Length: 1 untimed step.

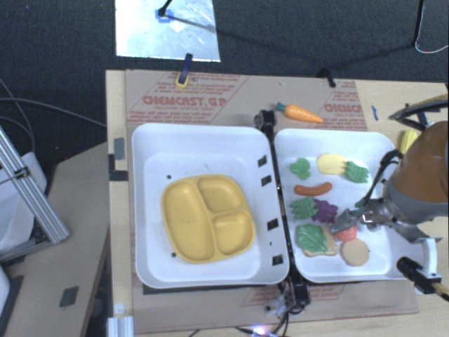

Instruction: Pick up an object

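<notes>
The arm (421, 181) rises closest to the lens, reaching in from 3 o'clock over the right bin (379, 142). Its gripper (349, 222) hangs low among the toy food, tips just above a red piece (346, 234), with the purple grapes (324, 210) at its 9 o'clock and a tan cookie (356, 252) at its 6 o'clock. Whether the claw is spread or closed I cannot tell; the tips are too dark and small. Nothing looks lifted: every toy appears to lie on the bin floor. So the reach seems done, while the grasp and the lift are left. The left bin (147, 188) holds a yellow tray (207, 216). A carrot (302, 113) lies outside, at 12 o'clock of the right bin.
</notes>
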Each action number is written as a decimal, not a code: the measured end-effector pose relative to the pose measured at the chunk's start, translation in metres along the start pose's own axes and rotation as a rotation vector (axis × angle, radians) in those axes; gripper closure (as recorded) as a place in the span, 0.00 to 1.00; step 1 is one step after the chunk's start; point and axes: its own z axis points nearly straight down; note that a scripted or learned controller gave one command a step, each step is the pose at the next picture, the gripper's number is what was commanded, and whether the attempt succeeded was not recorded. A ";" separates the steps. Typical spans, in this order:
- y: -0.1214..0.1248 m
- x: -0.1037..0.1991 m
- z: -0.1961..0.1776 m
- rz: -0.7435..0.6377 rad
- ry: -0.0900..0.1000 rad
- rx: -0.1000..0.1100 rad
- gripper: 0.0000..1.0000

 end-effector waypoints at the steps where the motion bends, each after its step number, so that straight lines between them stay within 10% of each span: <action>1: 0.000 0.001 0.000 -0.001 0.001 0.000 0.00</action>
